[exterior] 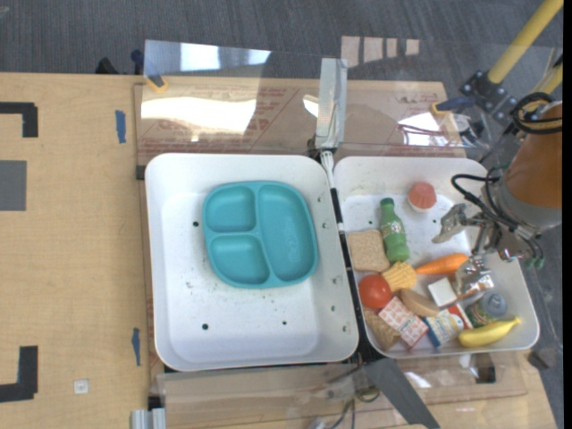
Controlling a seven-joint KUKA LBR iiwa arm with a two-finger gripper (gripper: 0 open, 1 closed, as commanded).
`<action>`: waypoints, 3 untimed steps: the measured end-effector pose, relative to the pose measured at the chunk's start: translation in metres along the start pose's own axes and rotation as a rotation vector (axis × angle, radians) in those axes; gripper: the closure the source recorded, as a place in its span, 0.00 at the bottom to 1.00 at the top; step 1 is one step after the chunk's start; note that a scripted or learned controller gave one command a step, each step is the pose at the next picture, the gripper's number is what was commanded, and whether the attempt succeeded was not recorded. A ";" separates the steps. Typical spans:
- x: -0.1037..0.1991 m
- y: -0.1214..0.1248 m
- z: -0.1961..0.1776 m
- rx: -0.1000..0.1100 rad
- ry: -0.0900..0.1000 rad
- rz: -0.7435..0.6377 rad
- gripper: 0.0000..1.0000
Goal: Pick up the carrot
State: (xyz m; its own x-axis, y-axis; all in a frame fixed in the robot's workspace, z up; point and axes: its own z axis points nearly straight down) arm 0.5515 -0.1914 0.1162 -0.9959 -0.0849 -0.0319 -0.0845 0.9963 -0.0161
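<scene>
Camera view shows me the carrot [442,264] lying in the right bin [527,315], hemmed by a corn piece [401,276], a bread slice [367,249] and a banana [487,332]. My gripper [472,239] hangs just beside its right end; I cannot tell its spread. Left bin [179,311] holds a teal divided plate [260,233] with open floor around it. Arm enters from the right.

Two white bins [237,351]; one teal plate [260,233], carrot [441,264], banana [487,332], green bottle [391,230], tomato [374,290].
</scene>
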 end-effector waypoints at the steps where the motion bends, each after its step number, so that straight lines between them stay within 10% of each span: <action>1: 0.002 0.041 0.026 -0.013 0.017 0.060 0.00; 2: -0.002 0.041 0.012 -0.010 0.005 0.059 1.00; 3: 0.011 0.001 -0.126 -0.009 0.017 0.109 1.00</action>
State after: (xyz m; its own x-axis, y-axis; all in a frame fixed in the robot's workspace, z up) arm 0.5362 -0.1898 0.2417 -0.9996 0.0245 -0.0162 0.0246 0.9997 -0.0046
